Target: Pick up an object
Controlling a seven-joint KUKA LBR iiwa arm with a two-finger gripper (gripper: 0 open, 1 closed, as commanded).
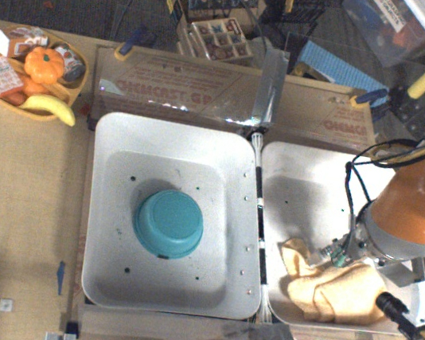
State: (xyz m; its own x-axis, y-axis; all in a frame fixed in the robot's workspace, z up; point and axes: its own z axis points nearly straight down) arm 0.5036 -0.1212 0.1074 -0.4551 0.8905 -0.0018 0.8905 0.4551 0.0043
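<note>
i see faint reddish printed lettering on the cardboard panel (179,87) behind the bins, repeated on its right half, too blurred for me to read. i can read no other text.

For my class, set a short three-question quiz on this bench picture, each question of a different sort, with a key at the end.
1. True or false: the teal bowl lies upside down in the left bin.
2. Multiple choice: where is the tan cloth? A) on the bench beside the bins; B) in the right bin, near its front edge; C) under the bowl.
3. Fill in the blank: the tool is low over the ______, at its upper edge.

Key
1. True: its flat base faces up.
2. B.
3. Cloth. Whether the tool grips it cannot be told from this view.
</note>
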